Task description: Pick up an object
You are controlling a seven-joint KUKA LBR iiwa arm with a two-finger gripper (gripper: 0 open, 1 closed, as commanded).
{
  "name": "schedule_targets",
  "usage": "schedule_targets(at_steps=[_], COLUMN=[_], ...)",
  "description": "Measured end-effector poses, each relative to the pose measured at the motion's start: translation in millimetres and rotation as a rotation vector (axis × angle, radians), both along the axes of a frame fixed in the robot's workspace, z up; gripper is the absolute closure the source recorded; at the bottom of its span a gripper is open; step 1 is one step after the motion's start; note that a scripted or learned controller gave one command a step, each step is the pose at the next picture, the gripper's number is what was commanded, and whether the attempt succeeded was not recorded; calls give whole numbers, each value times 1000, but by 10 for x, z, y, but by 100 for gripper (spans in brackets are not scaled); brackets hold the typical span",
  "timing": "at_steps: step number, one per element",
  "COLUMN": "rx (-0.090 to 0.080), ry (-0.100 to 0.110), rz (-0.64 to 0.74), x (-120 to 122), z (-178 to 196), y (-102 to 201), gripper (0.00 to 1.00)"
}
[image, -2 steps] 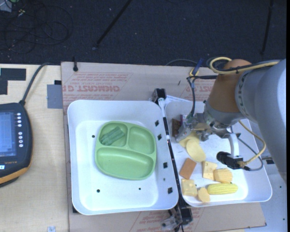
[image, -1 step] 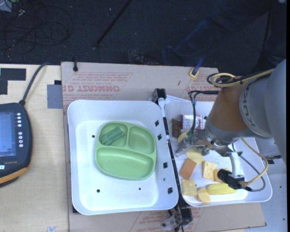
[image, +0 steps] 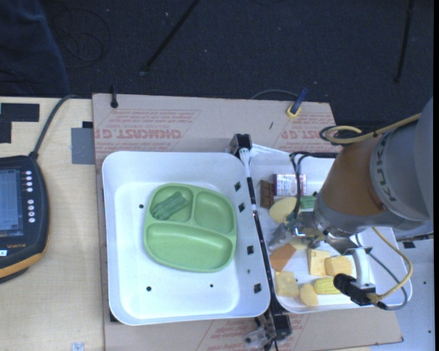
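— What lay nearest you in the right bin (image: 395, 258)?
— Corn (image: 328, 286) and cheese blocks (image: 329, 264), just below my gripper (image: 298, 229).
— Was it holding anything?
— I couldn't tell. Beyond it, a pale fruit (image: 282, 209), then a can (image: 290, 185) at the far wall.

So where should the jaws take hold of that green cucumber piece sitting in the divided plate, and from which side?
Probably from straight above, at the middle of the cucumber piece. It lies flat and slanted in the upper-left compartment of the green plate, so the jaws would best close across its narrow width, turned to match the slant. The compartment's raised walls seem to block a low sideways approach.
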State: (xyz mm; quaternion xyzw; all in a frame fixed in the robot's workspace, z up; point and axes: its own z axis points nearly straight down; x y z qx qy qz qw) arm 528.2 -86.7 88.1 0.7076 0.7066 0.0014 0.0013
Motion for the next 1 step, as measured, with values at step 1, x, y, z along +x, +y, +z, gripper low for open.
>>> schedule_targets(at_steps=[1], rx=[2], ry=[1], rz=[1], x=[-67], z=[-3], y=[-33], gripper=[0])
